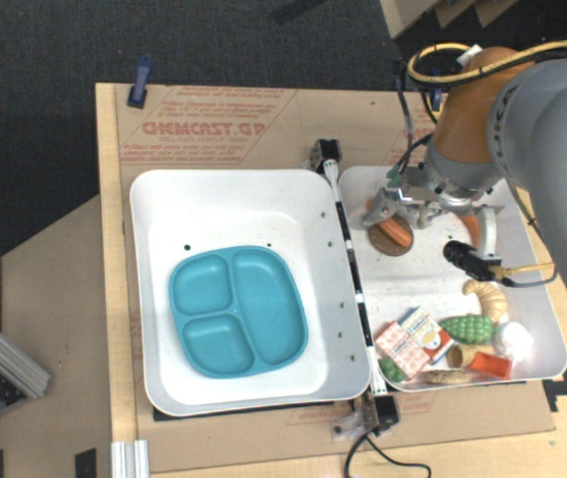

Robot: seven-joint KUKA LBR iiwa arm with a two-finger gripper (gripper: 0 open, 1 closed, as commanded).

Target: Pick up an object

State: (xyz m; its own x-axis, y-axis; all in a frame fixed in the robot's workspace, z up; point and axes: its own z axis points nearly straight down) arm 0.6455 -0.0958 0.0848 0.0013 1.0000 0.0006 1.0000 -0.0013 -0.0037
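the grey arm with its orange band reached over the right white bin [552, 352], its two-finger gripper [399, 217] low at the bin's upper left. a round orange-brown object [394, 235] sat just under the fingers; whether the jaws gripped it could not be told. the left white bin [153, 207] held a blue three-compartment plastic plate [238, 309].

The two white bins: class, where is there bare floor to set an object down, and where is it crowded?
Left bin: bare floor borders the blue divided plate, widest along the far wall. Right bin: a bare patch lies mid-floor between the gripper and the near-corner toy pile, where it is crowded.
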